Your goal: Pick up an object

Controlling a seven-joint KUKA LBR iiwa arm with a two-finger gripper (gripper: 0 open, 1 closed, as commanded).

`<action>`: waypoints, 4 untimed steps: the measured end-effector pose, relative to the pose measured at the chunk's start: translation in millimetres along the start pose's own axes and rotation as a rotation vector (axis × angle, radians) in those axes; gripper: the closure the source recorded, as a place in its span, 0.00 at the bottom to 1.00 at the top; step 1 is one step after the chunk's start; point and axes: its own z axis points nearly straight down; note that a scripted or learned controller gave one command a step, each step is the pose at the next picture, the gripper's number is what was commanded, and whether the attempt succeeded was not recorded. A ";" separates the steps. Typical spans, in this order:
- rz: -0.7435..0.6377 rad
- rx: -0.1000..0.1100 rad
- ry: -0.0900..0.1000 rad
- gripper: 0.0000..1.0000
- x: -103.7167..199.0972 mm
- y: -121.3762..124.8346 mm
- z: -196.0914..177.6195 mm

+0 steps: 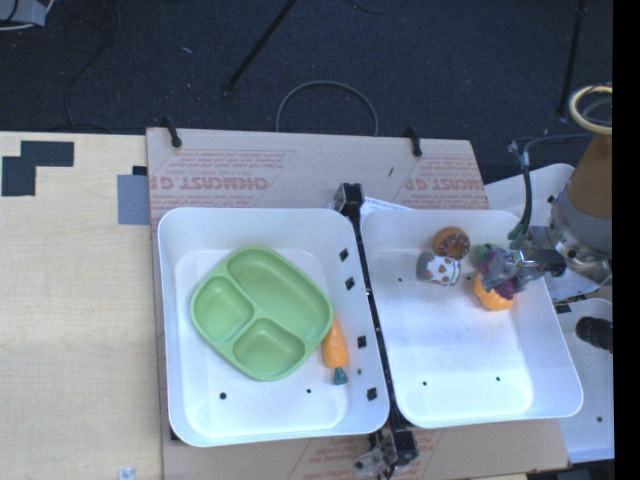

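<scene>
1. 2 shallow white bins sat side by side on the bench: the left bin and the right bin.
2. The left bin held a green divided plate with 3 compartments, lying flat and turned at an angle.
3. An orange carrot-shaped toy lay just beside the plate's right edge, close to the divider between the bins.
4. In the upper part of the right bin lay a small brown round object; a small grey-and-white object sat just below it, nearly touching.
5. Further right, an orange-yellow object rested on the bin floor near the right wall.
6. The arm reached in from the right, and its gripper sat low over the orange-yellow object, overlapping its top.
7. Whether the gripper was spread or closed could not be told; dark purplish and green parts cluttered its tip.
</scene>
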 end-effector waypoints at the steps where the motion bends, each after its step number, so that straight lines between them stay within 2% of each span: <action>1: -0.002 0.000 0.001 1.00 63.6 5.8 1.7; 2: -0.002 0.001 0.000 1.00 124.8 7.5 -0.8; 4: 0.000 0.003 -0.001 1.00 218.7 19.3 18.8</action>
